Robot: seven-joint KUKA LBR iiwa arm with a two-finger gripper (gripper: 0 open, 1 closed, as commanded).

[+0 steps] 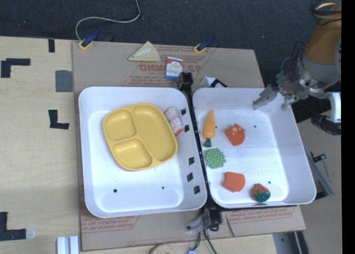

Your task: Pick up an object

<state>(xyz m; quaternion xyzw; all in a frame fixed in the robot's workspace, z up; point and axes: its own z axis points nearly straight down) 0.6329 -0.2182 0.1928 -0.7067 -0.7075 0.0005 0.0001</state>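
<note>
The right bin (288,153) holds an orange carrot (209,124), a red-orange strawberry-like toy (235,135), a green bumpy piece (214,158), an orange block (234,181) and a red and green toy (260,192). My gripper (275,101) hangs over the bin's far right corner, above and to the right of the strawberry-like toy. Its fingers are spread open with nothing between them. The grey arm with its orange band (323,42) comes in from the right.
The left bin (94,192) carries a yellow divided plate (140,135) and a small pink-white can (175,120) near its right wall. Beyond the bins lie a small carton (174,68) and a pale wedge (145,52) on cardboard.
</note>
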